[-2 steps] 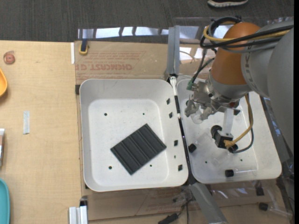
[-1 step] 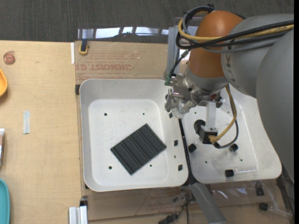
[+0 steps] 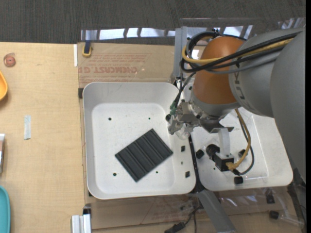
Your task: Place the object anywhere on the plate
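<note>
Left shallow white plastic bin (image 3: pixel 97 130) holds one dark grey ribbed rectangular plate (image 3: pixel 144 154), lying flat and askew near centre. Right white bin (image 3: pixel 272 174) is largely covered by the grey arm with orange band (image 3: pixel 218 76). The claw (image 3: pixel 179 124) sits over the bins' shared edge — its opening cannot be told. Beige wooden desk (image 3: pixel 39 130) lies alongside.

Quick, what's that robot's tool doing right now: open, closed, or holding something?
Tool: cannot be told; it sits over the rim between the two bins, beneath the arm's orange band.
</note>
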Robot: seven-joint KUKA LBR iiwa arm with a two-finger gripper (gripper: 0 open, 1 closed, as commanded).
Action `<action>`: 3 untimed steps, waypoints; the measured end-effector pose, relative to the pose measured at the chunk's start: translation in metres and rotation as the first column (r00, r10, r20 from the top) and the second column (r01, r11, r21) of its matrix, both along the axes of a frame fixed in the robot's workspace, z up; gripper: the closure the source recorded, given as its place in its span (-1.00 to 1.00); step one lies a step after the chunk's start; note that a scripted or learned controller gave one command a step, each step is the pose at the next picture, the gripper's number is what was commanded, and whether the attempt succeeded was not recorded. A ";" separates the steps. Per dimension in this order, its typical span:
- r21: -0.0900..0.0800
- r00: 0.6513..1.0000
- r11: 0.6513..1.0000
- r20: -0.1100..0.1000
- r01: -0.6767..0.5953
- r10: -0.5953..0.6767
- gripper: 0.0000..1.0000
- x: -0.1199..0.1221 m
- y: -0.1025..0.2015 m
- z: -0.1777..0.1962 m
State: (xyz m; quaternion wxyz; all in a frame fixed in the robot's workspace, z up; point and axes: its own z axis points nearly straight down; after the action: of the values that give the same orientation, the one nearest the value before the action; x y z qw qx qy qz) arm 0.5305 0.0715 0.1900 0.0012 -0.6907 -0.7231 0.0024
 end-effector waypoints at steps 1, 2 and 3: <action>0.000 0.999 0.999 0.002 -0.038 0.038 1.00 -0.005 -0.007 0.009; -0.001 1.000 1.000 0.001 -0.013 0.013 1.00 0.025 0.003 0.030; 0.001 0.982 0.982 0.001 -0.188 0.188 1.00 -0.006 -0.033 0.000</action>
State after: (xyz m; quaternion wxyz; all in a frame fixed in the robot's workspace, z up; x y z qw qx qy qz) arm 0.5246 0.0386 0.1903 0.0013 -0.6194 -0.7851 0.0018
